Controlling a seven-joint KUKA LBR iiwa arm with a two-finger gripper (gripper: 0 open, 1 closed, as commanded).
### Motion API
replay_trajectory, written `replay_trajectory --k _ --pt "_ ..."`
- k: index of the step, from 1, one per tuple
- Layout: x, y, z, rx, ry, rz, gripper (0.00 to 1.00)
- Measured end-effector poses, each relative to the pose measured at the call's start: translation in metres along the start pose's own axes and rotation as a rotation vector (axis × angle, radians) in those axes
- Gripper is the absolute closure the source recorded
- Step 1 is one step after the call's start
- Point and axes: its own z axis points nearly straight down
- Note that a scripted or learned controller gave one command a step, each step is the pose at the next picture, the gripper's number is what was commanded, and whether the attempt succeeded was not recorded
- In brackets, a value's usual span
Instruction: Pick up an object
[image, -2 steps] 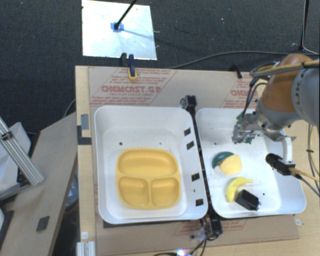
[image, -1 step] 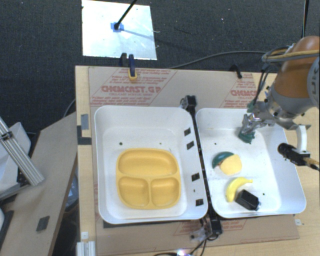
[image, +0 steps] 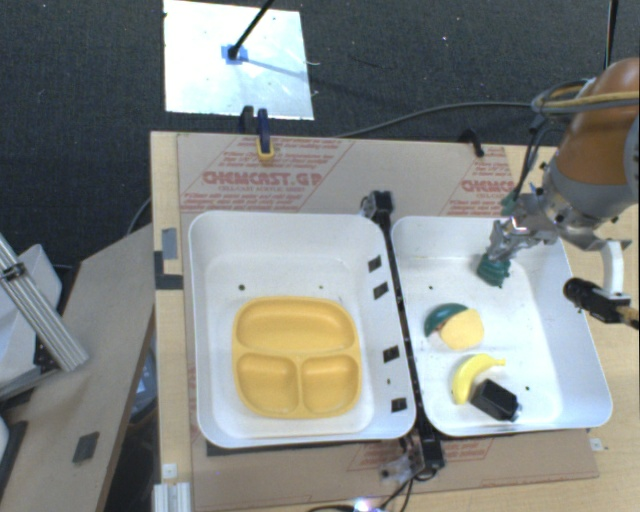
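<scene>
— Where's the thing you're after?
— I see a small teal object (image: 492, 270) at about twelve o'clock in the right bin (image: 580, 330), near its far wall. My claw (image: 508, 240) sits right on top of it; whether it grips it, I cannot tell.
— What else is in there?
— At the centre, a yellow-and-green round piece (image: 455, 326); toward six o'clock, a banana (image: 468, 376) touching a black block (image: 494, 400).
— And the other side?
— The left bin (image: 215, 300) holds a yellow divided tray (image: 297, 355).
— The surroundings?
— Both bins rest on my desk (image: 300, 165), a board printed with red lettering, a clamp (image: 263, 135) at its twelve o'clock edge. Beyond lies dark carpet (image: 80, 100) with a pale sheet (image: 240, 60).
</scene>
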Motion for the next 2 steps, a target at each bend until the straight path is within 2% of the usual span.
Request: replay_trajectory --k 1,2 --pt "0.046 -0.006 0.005 0.003 0.002 -0.004 1.0" --pt "0.103 -0.005 -0.005 0.001 0.003 -0.006 1.0"
